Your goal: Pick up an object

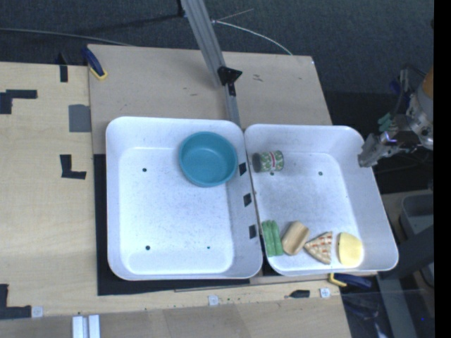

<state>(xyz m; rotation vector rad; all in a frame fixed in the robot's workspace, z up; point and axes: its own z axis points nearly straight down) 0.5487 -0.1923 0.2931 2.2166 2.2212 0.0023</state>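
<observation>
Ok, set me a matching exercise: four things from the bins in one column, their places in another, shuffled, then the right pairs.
Things:
1. blue bowl
2. small can
3. green block
4. pizza slice

Places:
A. right bin, near edge, between the bread roll and the yellow half-round
B. left bin, far side, near the divide
C. right bin, near left corner, against the wall
D. right bin, far left corner, on its side

Pairs: 1-B, 2-D, 3-C, 4-A
</observation>
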